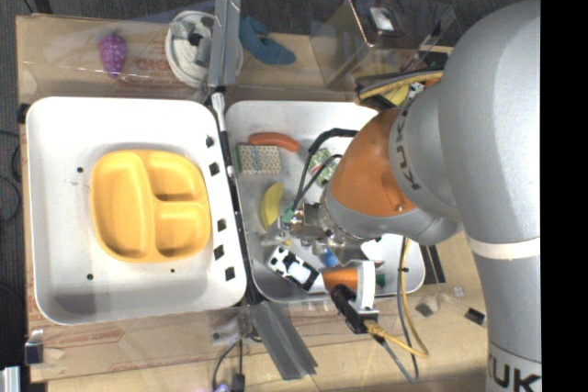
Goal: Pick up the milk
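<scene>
Camera view: reached from the right over the right bin [241,225], gripper [303,239] low near its front. Fingers hidden under the wrist; spread could not be told. Black-and-white milk carton [292,266] lay tilted just below the gripper. Banana [271,204], hot dog [273,141] nearby. Yellow tray [152,202] sat in the left bin [55,133].

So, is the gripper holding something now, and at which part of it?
It cannot be told. The gripper is low in the right bin, close above the black and white milk carton, but the wrist hides any hold.
</scene>
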Robot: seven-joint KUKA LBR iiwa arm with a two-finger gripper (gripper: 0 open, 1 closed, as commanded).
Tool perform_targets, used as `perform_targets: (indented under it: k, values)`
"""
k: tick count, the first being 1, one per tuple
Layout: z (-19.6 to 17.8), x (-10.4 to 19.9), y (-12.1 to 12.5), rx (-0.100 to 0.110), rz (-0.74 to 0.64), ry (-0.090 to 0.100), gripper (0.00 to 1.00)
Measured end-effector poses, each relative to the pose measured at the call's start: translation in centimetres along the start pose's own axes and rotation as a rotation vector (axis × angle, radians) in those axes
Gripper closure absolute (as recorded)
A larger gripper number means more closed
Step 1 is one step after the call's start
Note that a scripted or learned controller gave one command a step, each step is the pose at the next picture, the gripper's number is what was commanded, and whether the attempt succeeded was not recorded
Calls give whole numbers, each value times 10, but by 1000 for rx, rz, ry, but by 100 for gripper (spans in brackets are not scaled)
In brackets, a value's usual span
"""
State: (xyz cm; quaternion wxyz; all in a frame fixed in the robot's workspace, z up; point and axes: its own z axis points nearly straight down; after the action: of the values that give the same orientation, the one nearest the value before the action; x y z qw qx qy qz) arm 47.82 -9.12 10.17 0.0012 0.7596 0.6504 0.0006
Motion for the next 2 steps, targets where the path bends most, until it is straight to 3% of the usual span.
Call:
perform_targets:
  k: [2]
  values:
    - [0, 0, 0, 0, 0, 0, 0]
